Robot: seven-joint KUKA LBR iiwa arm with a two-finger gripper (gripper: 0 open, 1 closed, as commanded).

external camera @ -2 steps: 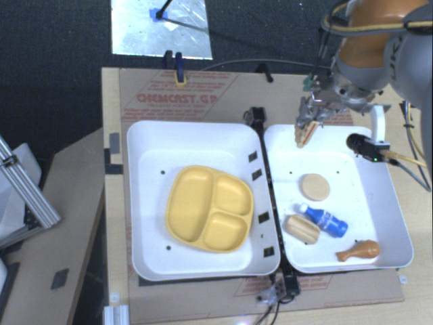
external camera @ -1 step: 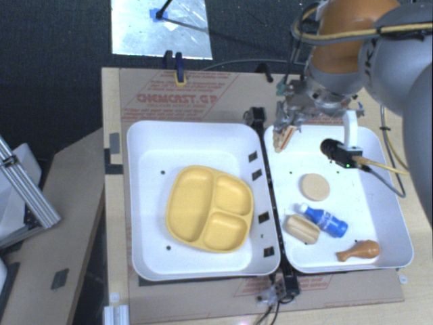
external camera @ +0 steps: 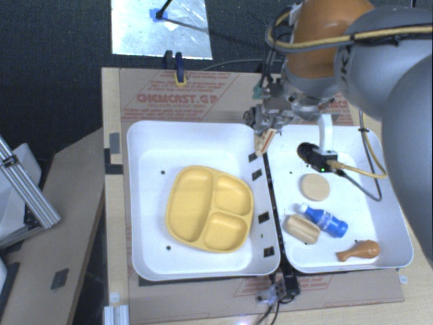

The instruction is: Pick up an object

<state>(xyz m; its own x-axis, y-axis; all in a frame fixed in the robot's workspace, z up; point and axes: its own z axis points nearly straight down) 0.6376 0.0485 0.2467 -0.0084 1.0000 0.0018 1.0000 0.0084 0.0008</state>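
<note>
My gripper hangs low over the far end of the divider between the two bins, at the back rim. A yellow divided plate lies in the left bin. In the right bin lie a tan round disc, a blue bottle on its side, a hot dog bun touching the bottle, and a brown drumstick at the front right. All of these lie well in front of the gripper, apart from it.
The grey arm with its orange band covers the back right of the right bin. A black unit with a yellow cable hangs over that bin's back half. A blue clamp stands behind the left bin.
</note>
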